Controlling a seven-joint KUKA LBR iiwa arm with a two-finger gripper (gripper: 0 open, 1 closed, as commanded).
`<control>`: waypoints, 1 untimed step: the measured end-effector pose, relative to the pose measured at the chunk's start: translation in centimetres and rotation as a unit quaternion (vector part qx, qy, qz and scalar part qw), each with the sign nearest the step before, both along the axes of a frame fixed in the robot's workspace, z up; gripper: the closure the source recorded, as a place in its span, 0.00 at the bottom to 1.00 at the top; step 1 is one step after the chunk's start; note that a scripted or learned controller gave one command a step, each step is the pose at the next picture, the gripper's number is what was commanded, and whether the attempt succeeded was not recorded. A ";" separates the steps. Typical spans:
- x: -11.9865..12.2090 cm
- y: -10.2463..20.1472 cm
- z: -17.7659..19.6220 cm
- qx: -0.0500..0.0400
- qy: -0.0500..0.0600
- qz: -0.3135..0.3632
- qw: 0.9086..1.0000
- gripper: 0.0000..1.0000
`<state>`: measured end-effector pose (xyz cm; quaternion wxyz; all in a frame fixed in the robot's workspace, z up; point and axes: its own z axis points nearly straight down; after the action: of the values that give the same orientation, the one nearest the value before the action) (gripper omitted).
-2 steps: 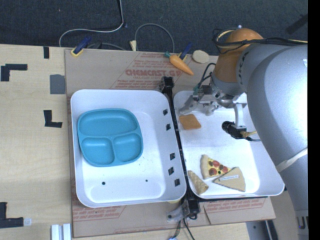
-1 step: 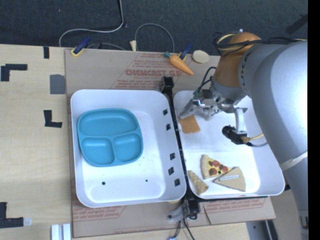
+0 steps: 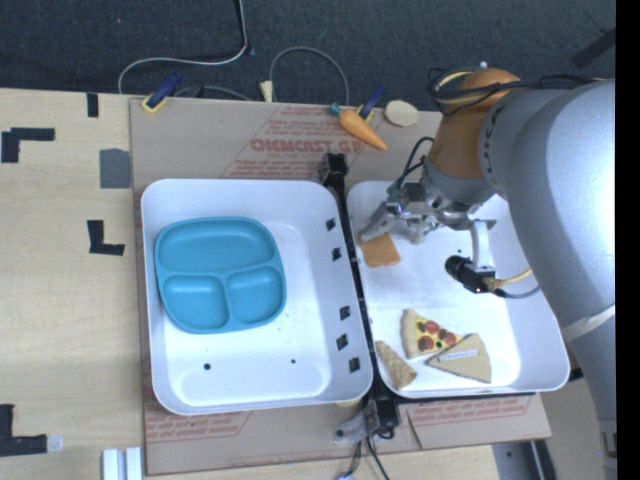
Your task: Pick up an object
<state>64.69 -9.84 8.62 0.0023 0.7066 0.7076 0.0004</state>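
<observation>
The toast-like brown piece (image 3: 381,252) is, by my judgement, the object of this step: it lies in the right bin (image 3: 520,318), close to the divider between the two bins, in the upper left part of that bin. The gripper (image 3: 385,224) is directly above and just beside it, reaching in from the right under the orange band (image 3: 465,138) of the arm. One metal finger seems to point down-left toward the top edge of the piece, but how far the fingers are apart I cannot tell, and I see nothing that is clearly between them, so I do not say that it holds something.

In the same camera view, the other things in the right bin are well apart from the gripper: a pizza slice (image 3: 428,333), a wedge of sandwich (image 3: 465,358) touching it, and a small cracker-like piece (image 3: 395,366) at the lower left corner. The left bin (image 3: 180,368) carries a blue divided plate (image 3: 218,273). A toy carrot (image 3: 362,130) and a pale round thing (image 3: 402,114) lie outside the bins, on the cardboard of the desk.

To do this step well, the fingers should go down on both sides of the brown piece, not on top of it. The piece is flat and near the bin wall, so it may slide against the divider; a slow closing and a straight lift are advisable.
</observation>
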 end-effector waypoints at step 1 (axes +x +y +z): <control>1.3 -0.6 0.0 0.001 0.001 0.000 1.000 0.00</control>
<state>65.97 -10.43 8.59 0.0009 0.7063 0.7079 0.0006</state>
